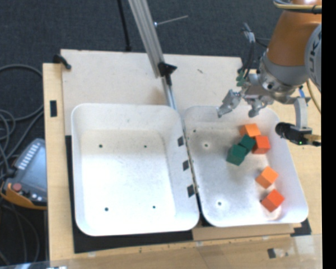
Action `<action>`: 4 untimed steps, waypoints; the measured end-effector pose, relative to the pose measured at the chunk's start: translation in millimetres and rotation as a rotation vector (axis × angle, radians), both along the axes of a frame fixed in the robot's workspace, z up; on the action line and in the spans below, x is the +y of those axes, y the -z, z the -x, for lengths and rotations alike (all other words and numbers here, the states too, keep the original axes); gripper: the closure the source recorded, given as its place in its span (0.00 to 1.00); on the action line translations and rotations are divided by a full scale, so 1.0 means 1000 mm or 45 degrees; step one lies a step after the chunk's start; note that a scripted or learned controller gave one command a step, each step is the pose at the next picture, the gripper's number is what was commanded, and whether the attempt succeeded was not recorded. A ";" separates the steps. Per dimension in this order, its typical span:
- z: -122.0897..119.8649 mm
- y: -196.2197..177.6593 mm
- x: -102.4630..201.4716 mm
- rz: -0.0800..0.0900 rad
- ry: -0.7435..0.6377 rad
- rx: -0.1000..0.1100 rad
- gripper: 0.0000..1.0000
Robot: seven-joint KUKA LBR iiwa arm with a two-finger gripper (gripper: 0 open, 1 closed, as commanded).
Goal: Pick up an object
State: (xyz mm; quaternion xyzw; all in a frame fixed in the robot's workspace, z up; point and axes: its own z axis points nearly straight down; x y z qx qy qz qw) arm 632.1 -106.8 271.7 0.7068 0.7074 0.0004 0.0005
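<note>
Two shallow white bins sit side by side on the bench (112, 77), touching along their inner walls. The left bin (81, 150) shows a bare speckled floor with a few small dark dots. The right bin (213, 206) holds every loose object, all gathered in the half toward its right wall.

Counted, there are six blocks: four orange and two green. An orange block (250, 130) lies nearest the far right corner of the right bin, with a redder orange block (261, 144) just beside it toward the right wall. Two green blocks press together next to them: the smaller green block (247, 142) touches both orange ones, and the larger green block (235, 154) sits against it, toward the middle of the bin. Apart from this cluster, a lighter orange block (266, 177) lies by the right wall, and a red-orange block (273, 200) rests near the front right corner.

The gripper (242, 108) hangs above the far edge of the right bin, over the bin floor just beyond the cluster. Its two fingers are spread well apart, one finger (228, 102) angled toward the bin's middle and the other toward the right wall, and nothing lies between them. The grey arm (291, 43) with its orange band reaches in over the bench's far right corner.

A slanted metal post (148, 32) rises from the far edge of the bench, above the seam between the two bins.
</note>
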 end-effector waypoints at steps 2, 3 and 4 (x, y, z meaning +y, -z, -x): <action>0.003 0.117 -0.032 0.001 0.004 0.005 0.00; 0.042 0.149 -0.069 0.013 -0.002 -0.024 0.00; 0.054 0.162 -0.058 0.005 0.001 -0.009 0.00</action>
